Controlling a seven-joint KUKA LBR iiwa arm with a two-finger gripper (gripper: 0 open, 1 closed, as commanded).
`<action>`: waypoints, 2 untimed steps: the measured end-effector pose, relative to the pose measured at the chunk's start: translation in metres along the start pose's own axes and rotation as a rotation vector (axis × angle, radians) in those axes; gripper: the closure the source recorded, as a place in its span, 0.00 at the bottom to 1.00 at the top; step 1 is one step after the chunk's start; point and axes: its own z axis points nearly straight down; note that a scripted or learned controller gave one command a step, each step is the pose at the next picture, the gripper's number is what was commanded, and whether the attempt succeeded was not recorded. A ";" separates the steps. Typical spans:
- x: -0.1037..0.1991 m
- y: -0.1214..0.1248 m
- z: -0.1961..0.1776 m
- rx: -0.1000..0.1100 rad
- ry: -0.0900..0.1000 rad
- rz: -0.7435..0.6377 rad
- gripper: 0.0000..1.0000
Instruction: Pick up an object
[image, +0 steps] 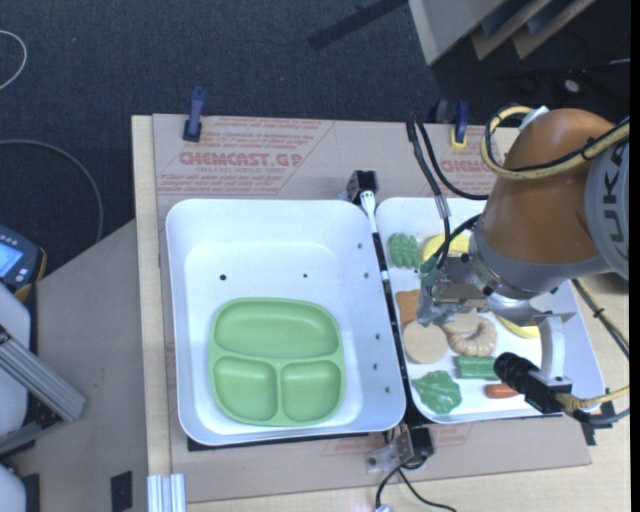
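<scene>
The gripper (445, 300) is seen low in the right bin (590, 365), directly above the beige round piece (424, 345); its opening cannot be told.

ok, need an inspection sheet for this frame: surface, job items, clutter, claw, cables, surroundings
Surface: bench with two white bins, left bin, right bin.
Job items: toy food in the right bin, including green leaf, tan disc, green block.
Clutter: green tray in the left bin.
Claw: claw low over the food; finger state unclear.
Cables: black cable at the bench's back; white cable on the floor.
Surroundings: dark carpet; blue clamps at the bench's far edge.
</scene>
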 end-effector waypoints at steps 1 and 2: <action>0.084 0.003 -0.065 -0.017 0.001 -0.008 1.00; 0.044 0.002 -0.180 -0.026 -0.001 0.004 1.00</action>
